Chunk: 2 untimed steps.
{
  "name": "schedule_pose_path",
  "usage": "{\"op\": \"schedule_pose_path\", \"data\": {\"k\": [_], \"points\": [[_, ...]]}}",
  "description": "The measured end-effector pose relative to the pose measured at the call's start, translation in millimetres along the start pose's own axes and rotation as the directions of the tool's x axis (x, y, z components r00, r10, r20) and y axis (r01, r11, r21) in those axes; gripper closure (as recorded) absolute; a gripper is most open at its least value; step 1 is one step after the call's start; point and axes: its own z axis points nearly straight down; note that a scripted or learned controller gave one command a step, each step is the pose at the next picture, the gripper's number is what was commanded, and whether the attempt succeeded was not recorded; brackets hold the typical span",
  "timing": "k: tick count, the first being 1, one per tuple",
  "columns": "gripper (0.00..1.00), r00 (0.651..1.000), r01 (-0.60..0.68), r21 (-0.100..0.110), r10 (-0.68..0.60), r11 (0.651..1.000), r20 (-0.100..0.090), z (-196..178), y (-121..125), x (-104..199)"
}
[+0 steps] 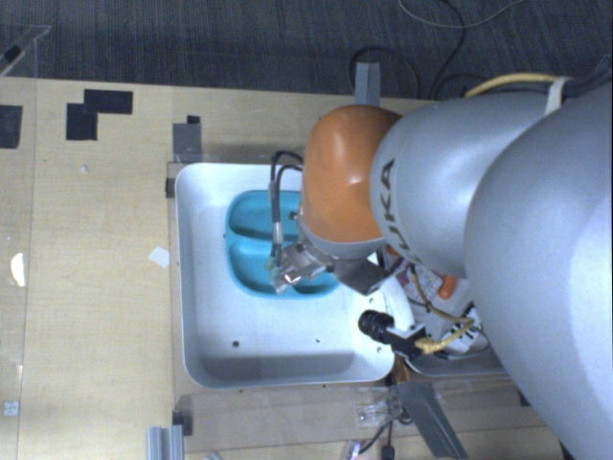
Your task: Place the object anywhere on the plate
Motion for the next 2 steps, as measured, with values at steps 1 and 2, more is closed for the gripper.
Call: {"op": "schedule_pose_path", "data": {"k": [1,2], "points": [[1.0,0.998,0.064,0.0,-0.064,0.998,0.0,-17.2,-26.3,-14.4],[1.0,0.854,0.521,-0.003,-0.521,0.854,0.002,-48.3,-4.1,7.6]]}}
